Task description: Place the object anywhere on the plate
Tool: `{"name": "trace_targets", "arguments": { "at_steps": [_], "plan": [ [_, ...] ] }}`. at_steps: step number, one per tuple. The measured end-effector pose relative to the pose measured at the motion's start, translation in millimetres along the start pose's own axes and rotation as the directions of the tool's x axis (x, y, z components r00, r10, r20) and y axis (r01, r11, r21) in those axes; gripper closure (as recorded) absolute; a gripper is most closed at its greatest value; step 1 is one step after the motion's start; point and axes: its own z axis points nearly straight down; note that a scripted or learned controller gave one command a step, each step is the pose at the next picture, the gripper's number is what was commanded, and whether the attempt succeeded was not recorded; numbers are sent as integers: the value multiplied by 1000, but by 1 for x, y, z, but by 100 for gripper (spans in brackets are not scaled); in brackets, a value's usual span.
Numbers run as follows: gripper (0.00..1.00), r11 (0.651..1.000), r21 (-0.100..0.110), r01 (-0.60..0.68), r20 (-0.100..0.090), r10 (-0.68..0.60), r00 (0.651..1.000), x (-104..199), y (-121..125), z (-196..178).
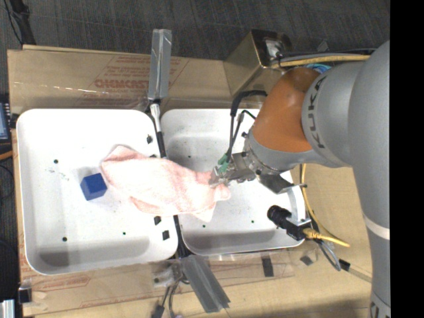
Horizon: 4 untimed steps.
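End effector: the end effector (224,171) is seen low in the right bin, near that bin's centre, at the right-hand end of the pink cloth; whether it is wide, narrow or closed on anything cannot be told, since the wrist hides it.
Arm: the grey arm (348,111) is brought in from 3 o'clock, and its orange band (285,111) is seen just above the wrist, at about 1 o'clock from the end effector.
Cloth: a pale pink cloth (159,184) is draped across the divide between the two bins; its right end lies touching the end effector, and its left end is spread in the left bin.
Blue block: a small blue block (93,185) is set in the left bin, just beside the cloth's left edge at 9 o'clock from it; contact between the two cannot be judged.
Right bin: the white right bin (199,121) is partly covered by the arm, and a black and yellow fitting (291,224) is seen at its 4 o'clock corner.
Left bin: the white left bin (46,230) is placed at 9 o'clock from the right bin, edge to edge with it.
Counter: a brown, cardboard-like counter (79,71) is seen beneath both bins.
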Motion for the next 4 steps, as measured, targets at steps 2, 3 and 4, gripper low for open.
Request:
{"name": "trace_targets", "arguments": {
  "at_steps": [2,3,4],
  "plan": [
    [100,916,0,401,-1,-401,916,41,12,-35],
    [100,685,0,729,0,-729,685,89,24,-28],
    [100,343,-1,939,6,-939,343,135,49,-28]
  ]
}}
